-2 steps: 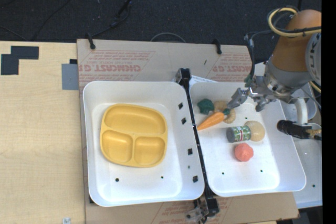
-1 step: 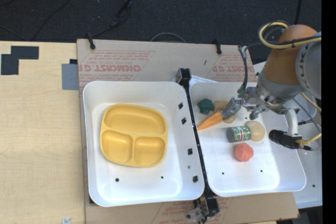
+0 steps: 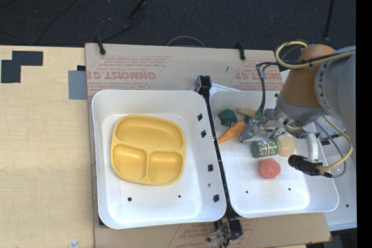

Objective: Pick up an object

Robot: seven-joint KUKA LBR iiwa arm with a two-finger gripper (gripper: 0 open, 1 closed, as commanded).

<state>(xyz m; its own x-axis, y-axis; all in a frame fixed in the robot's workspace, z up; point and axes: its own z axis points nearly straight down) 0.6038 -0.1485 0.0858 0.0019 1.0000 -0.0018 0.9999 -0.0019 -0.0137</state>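
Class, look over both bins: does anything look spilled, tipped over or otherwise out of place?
One thing stands out: the small jar in the right bin lies on its side rather than upright, beside the carrot and above the red ball. The yellow divided plate sits flat in the left bin.
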